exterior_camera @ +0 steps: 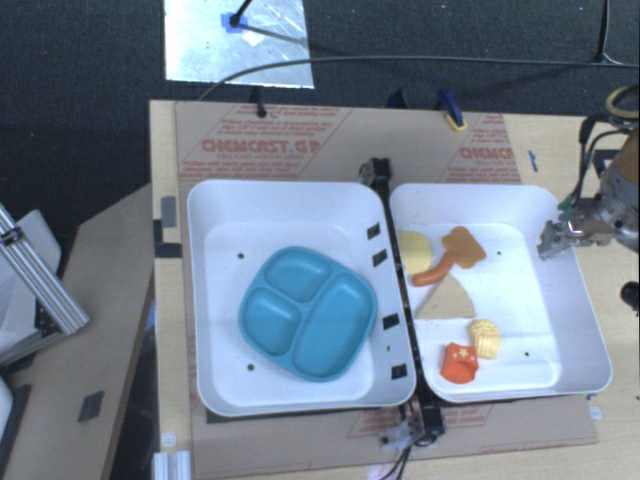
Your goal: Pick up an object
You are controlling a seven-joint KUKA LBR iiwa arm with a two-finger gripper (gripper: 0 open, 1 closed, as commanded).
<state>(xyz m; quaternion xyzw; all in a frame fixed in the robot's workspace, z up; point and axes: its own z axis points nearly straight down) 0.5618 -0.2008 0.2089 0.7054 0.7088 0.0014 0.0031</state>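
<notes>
Nothing is picked up yet, as far as the camera view shows: every object lies on the floor of the right bin (575, 298), and the whole grasp is left to do. The gripper (556, 238) hangs at that bin's far right rim, at its upper corner, with nothing between its tips; whether it is apart or together cannot be told at this size.

Taking the right bin as the landmark, the toys cluster toward its left wall. A pale yellow piece (413, 252) sits against that wall, an orange-brown piece (462, 246) just beside it, a red sausage (432, 274) touching both. A tan wedge (448, 299) lies below them; a small corn cob (485, 338) and a red piece (459, 363) lie near the front wall. All are well apart from the gripper. The blue divided plate (308, 312) lies in the left bin (215, 268).
</notes>
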